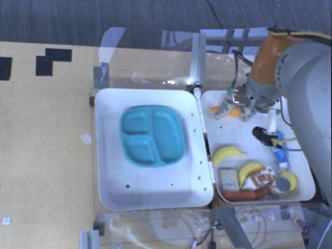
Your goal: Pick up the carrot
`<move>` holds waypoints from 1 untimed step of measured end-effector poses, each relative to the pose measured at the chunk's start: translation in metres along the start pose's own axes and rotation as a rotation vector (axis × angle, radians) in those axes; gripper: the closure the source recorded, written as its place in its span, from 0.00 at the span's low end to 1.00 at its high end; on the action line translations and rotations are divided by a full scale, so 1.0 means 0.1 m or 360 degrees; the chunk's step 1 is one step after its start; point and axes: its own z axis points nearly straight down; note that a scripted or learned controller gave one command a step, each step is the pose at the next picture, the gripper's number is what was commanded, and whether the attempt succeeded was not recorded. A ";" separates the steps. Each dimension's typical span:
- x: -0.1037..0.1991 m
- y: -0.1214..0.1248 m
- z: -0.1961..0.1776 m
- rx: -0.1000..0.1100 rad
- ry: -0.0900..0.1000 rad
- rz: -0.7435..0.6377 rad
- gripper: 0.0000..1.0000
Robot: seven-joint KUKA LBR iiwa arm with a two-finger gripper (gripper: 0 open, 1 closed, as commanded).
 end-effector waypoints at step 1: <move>0.40 -0.01 -0.99 -0.0039 -0.0012 -0.0169 0.00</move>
